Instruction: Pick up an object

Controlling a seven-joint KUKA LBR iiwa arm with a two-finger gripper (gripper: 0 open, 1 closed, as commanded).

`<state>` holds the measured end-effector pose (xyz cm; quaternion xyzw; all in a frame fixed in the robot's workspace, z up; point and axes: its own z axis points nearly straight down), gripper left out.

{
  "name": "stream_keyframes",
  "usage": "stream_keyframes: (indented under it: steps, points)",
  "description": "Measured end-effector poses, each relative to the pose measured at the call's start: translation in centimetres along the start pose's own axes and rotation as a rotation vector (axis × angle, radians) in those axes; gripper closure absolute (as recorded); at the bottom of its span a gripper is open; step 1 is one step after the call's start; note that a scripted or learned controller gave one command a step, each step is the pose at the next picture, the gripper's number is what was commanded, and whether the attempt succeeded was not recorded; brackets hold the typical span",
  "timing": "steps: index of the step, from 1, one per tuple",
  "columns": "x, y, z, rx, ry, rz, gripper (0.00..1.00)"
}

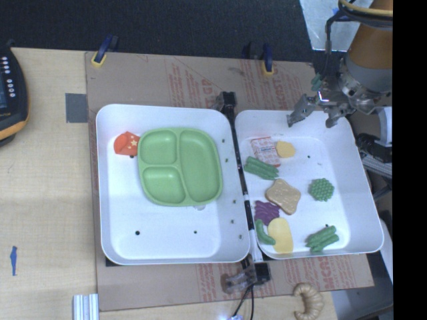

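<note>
The green plate [180, 166] hides part of the red toy [125, 143]; the frame's top cuts the arm [370, 25].

Blue clamps [267, 57]; black pendant [11, 92], perhaps

left bin [113, 242]: divided plate [180, 166] inside | right bin [357, 179]: toy foods [283, 195] inside

One fixed camera looks down at a slant from above the table [47, 199], taking in both white bins [120, 239] whole.
</note>
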<state>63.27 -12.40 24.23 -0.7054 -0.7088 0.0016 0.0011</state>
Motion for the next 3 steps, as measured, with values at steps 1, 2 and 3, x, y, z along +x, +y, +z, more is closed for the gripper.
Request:
stream_keyframes:
  steps: [1, 2, 3]
  points:
    - [1.6, -4.3, 13.5, -0.011, -0.001, 0.001, 0.00]
    - [-0.8, 1.9, 14.5, -0.017, -0.001, -0.002, 0.00]
    - [-0.9, 1.3, 13.8, -0.002, 0.000, -0.003, 1.00]
